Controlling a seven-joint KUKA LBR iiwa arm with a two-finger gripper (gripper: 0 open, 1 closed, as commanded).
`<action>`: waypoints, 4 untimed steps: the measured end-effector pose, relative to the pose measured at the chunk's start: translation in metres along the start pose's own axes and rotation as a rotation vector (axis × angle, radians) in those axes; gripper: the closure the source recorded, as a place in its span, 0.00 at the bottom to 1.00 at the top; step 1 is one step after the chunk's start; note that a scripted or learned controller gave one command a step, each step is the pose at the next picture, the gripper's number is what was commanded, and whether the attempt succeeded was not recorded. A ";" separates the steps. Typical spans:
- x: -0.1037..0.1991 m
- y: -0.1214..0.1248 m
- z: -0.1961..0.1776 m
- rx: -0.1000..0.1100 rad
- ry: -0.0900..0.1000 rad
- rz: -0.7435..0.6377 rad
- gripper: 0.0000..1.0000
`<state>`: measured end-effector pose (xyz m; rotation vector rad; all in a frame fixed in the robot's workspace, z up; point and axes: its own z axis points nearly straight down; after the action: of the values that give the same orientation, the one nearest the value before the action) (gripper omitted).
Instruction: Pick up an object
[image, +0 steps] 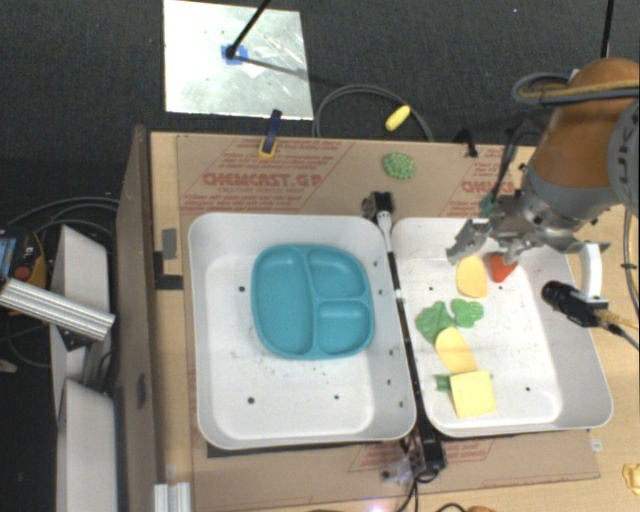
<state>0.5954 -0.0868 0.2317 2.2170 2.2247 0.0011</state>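
Observation:
The right bin (560, 385) holds several small things. A yellow rounded piece (471, 278) and a small red piece (501, 268) lie at its back. In the middle sits a green leafy piece (447, 318), and toward the front are a yellow oval piece (455, 350) and a yellow block (473, 393). My gripper (490, 250) hangs over the back of this bin, open, with its fingers spread just above the yellow rounded piece and the red piece. Nothing is seen held between the fingers.
A blue divided plate (312, 301) lies in the left bin (225, 400). A green knobbly ball (399, 165) rests on the cardboard behind the bins. The divider between the bins (398, 300) runs just left of the green piece.

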 end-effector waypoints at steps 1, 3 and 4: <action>-0.046 -0.012 0.152 0.000 0.000 0.008 0.00; -0.085 0.058 0.108 -0.005 -0.002 -0.002 0.00; -0.020 0.029 0.148 0.000 0.000 -0.005 0.00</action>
<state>0.6245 -0.1072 0.0838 2.2114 2.2299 0.0016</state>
